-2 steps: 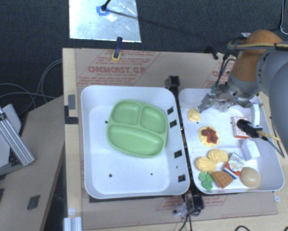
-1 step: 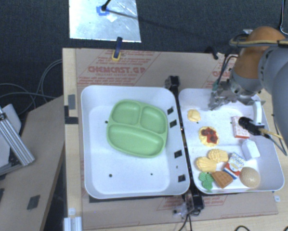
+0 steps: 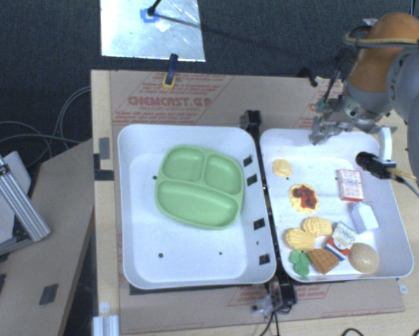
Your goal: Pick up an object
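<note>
The arm reaches in over the far right corner of the worktop (image 3: 195,93), its orange band above the wrist. The gripper (image 3: 324,130) hangs over the far edge of the right bin (image 3: 395,222); whether the jaws are apart or together cannot be told from here, and nothing shows between them.

The right bin carries a clutter of toy food. A small yellow piece (image 3: 282,167) lies nearest the gripper, with a pizza slice (image 3: 304,197) just beyond it toward the near edge. A pink carton (image 3: 349,185) sits by the bin's right side. At the near edge, a corn cob (image 3: 317,225), a waffle (image 3: 324,260), a green vegetable (image 3: 299,263) and a tan egg (image 3: 363,257) crowd together.

The left bin (image 3: 136,187) carries a green divided plate (image 3: 200,186) near its middle.
</note>
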Robot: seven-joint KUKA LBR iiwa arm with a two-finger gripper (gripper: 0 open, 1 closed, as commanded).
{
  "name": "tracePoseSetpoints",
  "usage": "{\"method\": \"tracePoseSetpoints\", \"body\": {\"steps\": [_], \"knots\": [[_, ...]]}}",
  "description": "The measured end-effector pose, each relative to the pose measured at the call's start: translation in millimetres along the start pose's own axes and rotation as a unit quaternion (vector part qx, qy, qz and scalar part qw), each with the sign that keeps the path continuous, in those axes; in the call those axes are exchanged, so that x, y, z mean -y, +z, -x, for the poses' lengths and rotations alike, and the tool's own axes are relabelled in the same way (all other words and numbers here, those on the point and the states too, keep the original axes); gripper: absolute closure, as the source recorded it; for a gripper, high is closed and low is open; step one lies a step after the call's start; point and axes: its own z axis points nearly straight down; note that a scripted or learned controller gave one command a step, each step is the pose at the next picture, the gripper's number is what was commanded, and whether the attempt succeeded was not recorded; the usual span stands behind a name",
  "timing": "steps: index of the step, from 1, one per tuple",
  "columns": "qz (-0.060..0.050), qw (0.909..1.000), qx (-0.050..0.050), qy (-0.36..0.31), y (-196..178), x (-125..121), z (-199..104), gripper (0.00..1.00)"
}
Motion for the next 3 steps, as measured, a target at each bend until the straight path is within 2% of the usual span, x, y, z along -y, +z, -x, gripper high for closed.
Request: {"method": "tracePoseSetpoints", "body": {"steps": [2, 3], "knots": [[0.0, 1.0, 0.0, -0.001, -77, -4, -3, 1.0], [-0.003, 1.0, -0.001, -0.001, -66, 15, -50, 1.0]]}}
